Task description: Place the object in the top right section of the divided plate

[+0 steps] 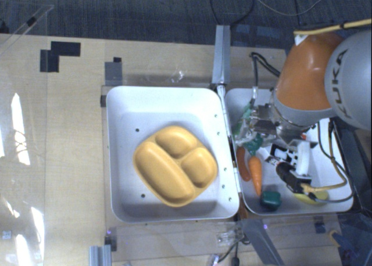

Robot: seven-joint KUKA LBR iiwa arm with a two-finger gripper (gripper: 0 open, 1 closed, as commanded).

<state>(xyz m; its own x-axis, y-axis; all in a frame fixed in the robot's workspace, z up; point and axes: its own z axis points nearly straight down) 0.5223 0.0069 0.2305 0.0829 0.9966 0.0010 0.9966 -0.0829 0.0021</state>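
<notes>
Gripper [251,134] low in right bin [343,204], jaw state can't tell. Carrot [255,176] lies just below it, lower centre-right. Yellow divided plate [175,165] in left bin [125,143].

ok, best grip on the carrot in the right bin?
Take the carrot across its thick upper half, coming straight down. It lies flat, long axis running top to bottom in the camera view, tapering toward the lower end. Close across its width; the bin wall and a second orange piece crowd its left.
</notes>
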